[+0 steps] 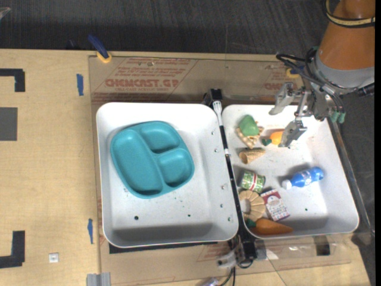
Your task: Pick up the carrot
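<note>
Arm (350, 28) running off the top and right edges, only the orange band and wrist remaining in frame. Gripper (290, 121) partly overlapping a small orange item (275, 138), identity too small to tell. Carrot (272, 227) lying half behind the right bin's near rim (309, 230). Packet labels (275, 207) blurring beyond reading.

the carrot (272, 226) is orange, lying in a white bin (333, 210). the other white bin (119, 219) holds a teal divided tray (152, 157). a bottle (303, 178) is blue with a white cap. the table (47, 177) is tan cardboard with red lettering.
</note>
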`<state>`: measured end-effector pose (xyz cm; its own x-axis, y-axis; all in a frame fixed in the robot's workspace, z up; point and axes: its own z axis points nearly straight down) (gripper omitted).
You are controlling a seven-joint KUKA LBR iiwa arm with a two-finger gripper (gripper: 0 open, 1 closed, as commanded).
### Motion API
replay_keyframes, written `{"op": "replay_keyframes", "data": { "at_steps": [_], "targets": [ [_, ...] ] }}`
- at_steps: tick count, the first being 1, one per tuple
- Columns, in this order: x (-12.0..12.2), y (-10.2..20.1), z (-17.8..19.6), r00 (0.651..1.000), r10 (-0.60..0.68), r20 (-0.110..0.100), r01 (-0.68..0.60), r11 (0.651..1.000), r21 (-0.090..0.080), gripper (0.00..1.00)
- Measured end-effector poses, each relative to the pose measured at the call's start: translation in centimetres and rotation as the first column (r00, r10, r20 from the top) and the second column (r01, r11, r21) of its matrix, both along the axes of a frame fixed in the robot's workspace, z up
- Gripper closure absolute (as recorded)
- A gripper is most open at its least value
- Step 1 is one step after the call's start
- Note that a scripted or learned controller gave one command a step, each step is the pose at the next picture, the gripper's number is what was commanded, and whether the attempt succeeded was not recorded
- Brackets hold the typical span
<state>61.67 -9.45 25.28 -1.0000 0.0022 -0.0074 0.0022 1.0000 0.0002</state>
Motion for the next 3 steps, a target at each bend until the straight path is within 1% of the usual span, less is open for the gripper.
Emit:
{"op": "replay_keyframes", "data": {
  "at_steps": [1, 2, 3],
  "targets": [
    [1.6, -3.0, -12.7, 1.000, 0.013, -0.014, -0.013, 1.000, 0.002, 0.00],
    [2.1, -5.0, -15.6, 1.000, 0.028, 0.003, -0.028, 1.000, -0.001, 0.00],
    [2.4, -5.0, -14.4, 1.000, 0.029, 0.012, -0.029, 1.000, -0.003, 1.00]
  ]
}}
